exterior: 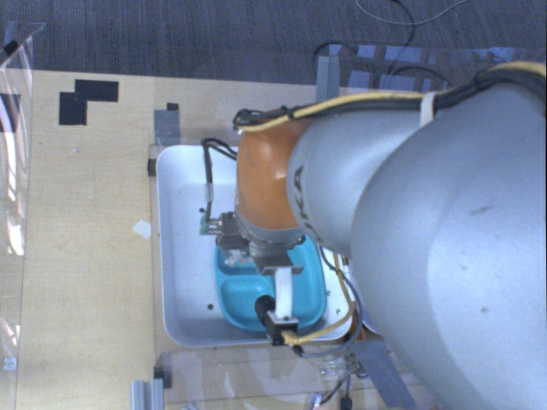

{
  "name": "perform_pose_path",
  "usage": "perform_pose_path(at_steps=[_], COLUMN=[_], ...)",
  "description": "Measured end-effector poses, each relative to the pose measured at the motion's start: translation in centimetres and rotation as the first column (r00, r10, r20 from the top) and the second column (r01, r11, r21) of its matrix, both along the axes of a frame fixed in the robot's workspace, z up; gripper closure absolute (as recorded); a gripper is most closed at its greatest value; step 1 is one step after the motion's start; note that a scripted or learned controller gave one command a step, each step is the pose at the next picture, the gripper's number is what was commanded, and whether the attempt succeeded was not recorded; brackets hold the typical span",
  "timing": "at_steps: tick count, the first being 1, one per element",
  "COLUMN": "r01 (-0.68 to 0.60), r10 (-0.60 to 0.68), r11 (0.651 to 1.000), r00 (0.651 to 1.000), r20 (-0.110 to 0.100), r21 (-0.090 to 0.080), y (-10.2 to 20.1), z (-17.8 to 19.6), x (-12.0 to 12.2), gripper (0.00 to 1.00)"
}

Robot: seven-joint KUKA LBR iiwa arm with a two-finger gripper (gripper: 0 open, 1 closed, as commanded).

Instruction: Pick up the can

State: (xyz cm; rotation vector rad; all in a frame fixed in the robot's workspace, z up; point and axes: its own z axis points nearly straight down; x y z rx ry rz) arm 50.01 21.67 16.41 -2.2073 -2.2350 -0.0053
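Smooth grey arm [410, 229], orange band [265, 182], hung low over shallow white bin [184, 229] | glossy blue rounded dish [244, 301] lay beneath hand [256, 259] | hand's grip: couldn't tell | bench [85, 229] pale wood

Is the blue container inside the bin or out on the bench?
Inside: the blue container sits within the walls of the white bin, partly hidden by the arm.

There is one white bin [179, 229] and one blue plastic object [239, 301].
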Motion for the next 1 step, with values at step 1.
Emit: perform_pose_path(at_steps=[1], r01=[0.217], r10=[-0.217], r11=[0.976], r00=[0.976], r20=[0.002], r21=[0.000], y=[0.81], z=[9.55], x=[-1.26], gripper=[1.00])
